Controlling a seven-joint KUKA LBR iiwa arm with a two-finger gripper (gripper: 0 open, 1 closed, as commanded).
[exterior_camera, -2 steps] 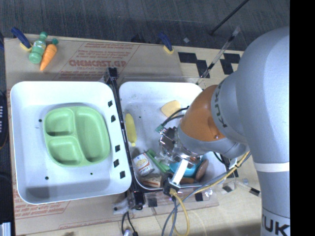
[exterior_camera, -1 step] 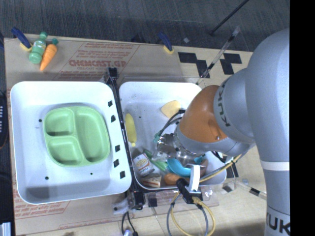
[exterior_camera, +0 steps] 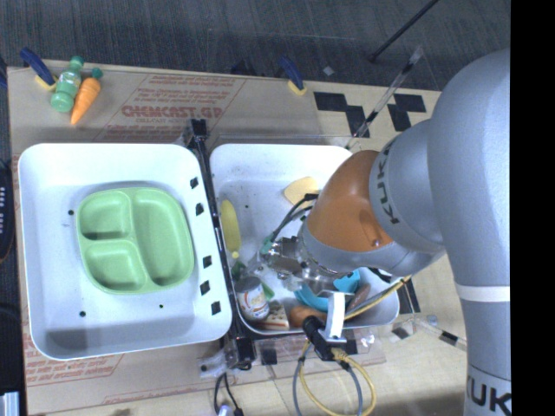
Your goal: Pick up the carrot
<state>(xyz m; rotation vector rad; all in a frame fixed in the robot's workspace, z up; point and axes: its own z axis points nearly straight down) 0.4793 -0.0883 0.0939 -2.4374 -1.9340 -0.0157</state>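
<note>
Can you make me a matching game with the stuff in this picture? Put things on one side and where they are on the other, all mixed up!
Things:
1. green divided plate
2. carrot
3. yellow banana-like piece
4. robot arm

Places:
A. on the cardboard, outside the bins, at the top left
B. reaching down over the right bin
C. inside the left bin
D. in the right bin, along its left wall

Pairs: 1-C, 2-A, 3-D, 4-B
</note>
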